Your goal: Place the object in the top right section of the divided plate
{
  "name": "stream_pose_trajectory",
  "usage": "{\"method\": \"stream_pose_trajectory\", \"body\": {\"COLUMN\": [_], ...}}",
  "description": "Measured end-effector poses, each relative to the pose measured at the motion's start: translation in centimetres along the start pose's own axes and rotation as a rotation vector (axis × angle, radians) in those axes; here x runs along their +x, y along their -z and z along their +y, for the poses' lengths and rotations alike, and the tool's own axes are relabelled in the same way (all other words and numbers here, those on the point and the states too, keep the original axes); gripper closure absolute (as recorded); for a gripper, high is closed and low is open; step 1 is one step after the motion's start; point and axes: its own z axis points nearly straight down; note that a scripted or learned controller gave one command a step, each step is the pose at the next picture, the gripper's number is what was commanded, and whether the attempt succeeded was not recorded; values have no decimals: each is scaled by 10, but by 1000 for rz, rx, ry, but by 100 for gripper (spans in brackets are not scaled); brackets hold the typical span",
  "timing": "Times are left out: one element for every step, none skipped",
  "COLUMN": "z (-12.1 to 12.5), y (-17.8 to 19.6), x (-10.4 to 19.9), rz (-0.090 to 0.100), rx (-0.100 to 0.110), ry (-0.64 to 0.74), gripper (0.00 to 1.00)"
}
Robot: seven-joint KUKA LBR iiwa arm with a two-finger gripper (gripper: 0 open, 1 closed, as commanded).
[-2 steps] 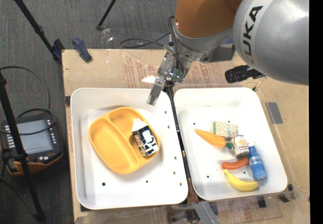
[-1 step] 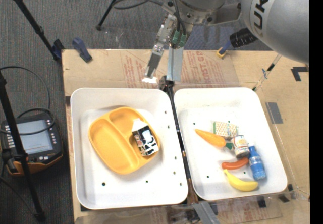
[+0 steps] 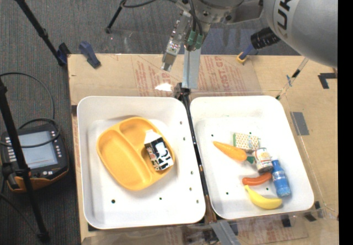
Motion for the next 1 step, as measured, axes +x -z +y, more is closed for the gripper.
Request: {"method": "stream_pose_trajectory", "body": {"z": [-17], "y": [-94], "x": [-9], "rz": [-1], "rx": [-1], "ry": [142], "gripper": [100]}}
